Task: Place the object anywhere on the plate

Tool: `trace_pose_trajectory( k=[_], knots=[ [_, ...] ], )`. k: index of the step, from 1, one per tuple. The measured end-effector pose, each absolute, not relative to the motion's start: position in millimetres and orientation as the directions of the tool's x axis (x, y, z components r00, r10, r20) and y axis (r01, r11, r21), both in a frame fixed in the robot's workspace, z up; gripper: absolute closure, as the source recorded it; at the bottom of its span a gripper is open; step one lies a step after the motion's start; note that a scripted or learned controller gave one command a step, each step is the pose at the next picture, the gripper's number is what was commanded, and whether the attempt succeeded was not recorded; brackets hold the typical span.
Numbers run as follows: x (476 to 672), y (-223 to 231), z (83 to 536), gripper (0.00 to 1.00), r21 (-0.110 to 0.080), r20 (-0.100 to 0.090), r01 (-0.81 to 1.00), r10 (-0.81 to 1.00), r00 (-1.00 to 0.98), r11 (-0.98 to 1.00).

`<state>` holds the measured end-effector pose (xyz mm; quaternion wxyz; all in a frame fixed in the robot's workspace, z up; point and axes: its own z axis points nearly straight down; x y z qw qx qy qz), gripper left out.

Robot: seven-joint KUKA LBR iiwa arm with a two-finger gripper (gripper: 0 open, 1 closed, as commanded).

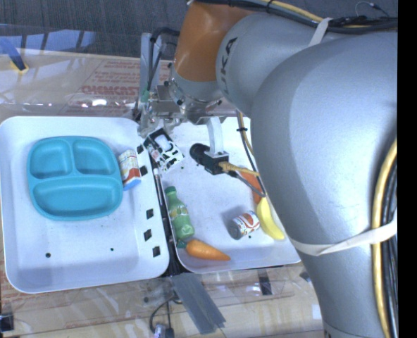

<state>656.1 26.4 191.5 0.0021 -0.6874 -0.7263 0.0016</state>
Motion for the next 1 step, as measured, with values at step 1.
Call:
trace_pose_trajectory(
  k=[1],
  knots=[
    [656.2, 26.4, 191.8, 0.00, -0.005, 0.001, 0.998, 0.998, -0.055, 0.055]
  ],
)
